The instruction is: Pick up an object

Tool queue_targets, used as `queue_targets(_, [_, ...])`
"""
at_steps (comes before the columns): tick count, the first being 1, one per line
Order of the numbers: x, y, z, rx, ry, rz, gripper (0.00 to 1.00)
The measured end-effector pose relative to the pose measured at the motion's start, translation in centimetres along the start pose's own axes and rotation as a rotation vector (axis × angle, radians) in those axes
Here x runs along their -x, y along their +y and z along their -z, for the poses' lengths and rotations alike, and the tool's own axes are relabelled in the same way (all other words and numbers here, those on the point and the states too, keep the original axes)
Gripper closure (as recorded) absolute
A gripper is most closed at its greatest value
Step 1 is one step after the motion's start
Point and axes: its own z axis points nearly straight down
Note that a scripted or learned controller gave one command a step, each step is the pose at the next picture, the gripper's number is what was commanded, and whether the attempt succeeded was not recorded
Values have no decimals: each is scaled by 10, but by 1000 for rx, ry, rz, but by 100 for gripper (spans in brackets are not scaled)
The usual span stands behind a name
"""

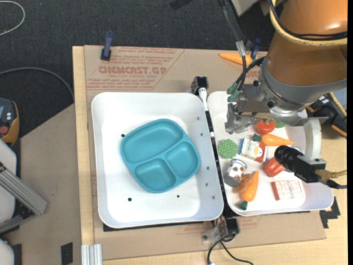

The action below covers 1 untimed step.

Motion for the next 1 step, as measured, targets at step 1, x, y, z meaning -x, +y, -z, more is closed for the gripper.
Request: queue_targets(1, [51, 5, -47, -12, -4, -14, 100])
